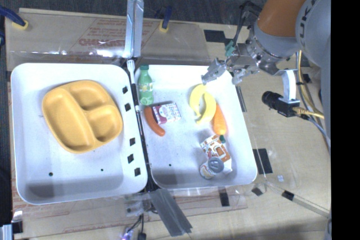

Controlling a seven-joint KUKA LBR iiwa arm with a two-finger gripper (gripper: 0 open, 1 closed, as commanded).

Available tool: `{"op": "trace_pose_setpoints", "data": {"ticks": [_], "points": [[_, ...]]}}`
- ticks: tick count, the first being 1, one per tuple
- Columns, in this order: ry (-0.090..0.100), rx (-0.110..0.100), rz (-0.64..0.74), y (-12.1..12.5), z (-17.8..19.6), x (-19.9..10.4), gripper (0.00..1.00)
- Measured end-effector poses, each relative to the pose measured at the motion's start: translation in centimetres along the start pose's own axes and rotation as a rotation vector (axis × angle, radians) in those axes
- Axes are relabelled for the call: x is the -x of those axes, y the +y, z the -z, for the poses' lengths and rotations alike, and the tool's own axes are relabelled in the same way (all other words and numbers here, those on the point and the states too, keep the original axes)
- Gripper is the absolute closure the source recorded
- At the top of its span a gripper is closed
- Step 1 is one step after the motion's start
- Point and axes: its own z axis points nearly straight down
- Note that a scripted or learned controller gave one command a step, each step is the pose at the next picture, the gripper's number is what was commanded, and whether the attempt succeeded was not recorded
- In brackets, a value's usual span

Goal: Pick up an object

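Your tool (223, 71) is hovering over the right bin's (243, 137) far right corner, just beyond the banana (201, 102); finger state: cannot tell.

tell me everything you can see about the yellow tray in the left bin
The yellow tray is a rounded, squarish plate that looks like moulded plastic, mustard yellow all over. Raised ridges split it into three compartments: one large one along the far side and two smaller ones nearer the camera. It lies flat, right way up, turned at a slight angle, near the middle of the left bin. Its compartments hold nothing, and it touches only the bin floor.
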Motion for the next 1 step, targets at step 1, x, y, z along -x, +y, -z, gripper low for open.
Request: {"op": "trace_pose_setpoints", "data": {"ticks": [1], "points": [[0.001, 0.001, 0.111, 1.97, -9.12, 1.38, 0.0]]}}
